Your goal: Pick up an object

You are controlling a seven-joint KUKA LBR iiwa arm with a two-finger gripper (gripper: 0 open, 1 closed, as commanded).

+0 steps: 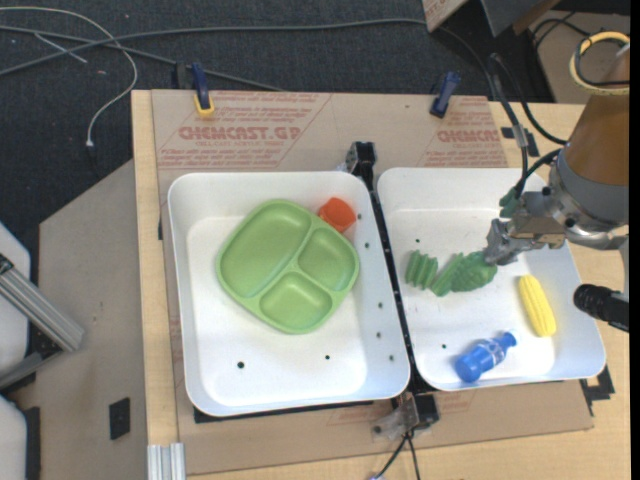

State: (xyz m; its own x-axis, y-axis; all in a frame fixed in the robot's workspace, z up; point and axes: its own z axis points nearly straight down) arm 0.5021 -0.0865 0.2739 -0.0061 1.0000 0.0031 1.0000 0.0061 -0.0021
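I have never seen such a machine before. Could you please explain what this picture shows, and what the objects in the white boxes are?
One camera looks down at a slant on a bench with two shallow white bins. The left bin holds a green divided plate and a small orange object. The right bin holds a green ridged toy, a yellow corn cob and a small blue bottle. A grey robot arm reaches in from the right. Its end effector sits at the green toy's right end; whether it grips it is unclear.

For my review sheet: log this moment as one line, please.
end effector: right bin, at green ridged toy | grasp: unconfirmed | corn, blue bottle: right bin | green tray, orange piece: left bin
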